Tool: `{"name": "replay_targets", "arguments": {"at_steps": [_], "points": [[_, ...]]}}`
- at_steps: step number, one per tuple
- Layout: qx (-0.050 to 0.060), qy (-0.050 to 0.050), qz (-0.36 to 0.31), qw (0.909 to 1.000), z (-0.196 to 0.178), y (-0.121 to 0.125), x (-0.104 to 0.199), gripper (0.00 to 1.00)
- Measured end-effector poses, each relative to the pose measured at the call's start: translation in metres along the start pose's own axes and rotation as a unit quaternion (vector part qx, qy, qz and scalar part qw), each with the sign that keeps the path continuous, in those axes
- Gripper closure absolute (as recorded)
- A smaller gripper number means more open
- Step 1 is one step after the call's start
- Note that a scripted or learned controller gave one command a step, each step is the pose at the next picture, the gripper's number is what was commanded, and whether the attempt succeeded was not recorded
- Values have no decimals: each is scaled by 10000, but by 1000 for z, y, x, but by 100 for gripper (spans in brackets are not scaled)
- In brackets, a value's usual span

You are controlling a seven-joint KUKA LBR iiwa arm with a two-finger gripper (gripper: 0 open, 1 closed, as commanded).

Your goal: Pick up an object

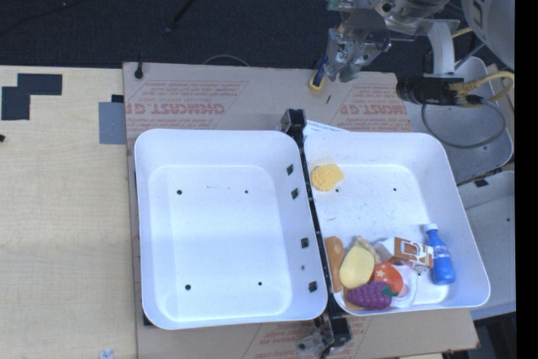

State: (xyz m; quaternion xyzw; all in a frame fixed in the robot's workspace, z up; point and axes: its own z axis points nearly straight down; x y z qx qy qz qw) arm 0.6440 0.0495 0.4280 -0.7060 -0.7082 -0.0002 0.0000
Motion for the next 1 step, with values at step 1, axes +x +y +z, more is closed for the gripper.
{"name": "replay_targets", "arguments": {"at_steps": [1], "points": [[-2, 0, 9, 10000, -35, 0, 9, 100]]}}
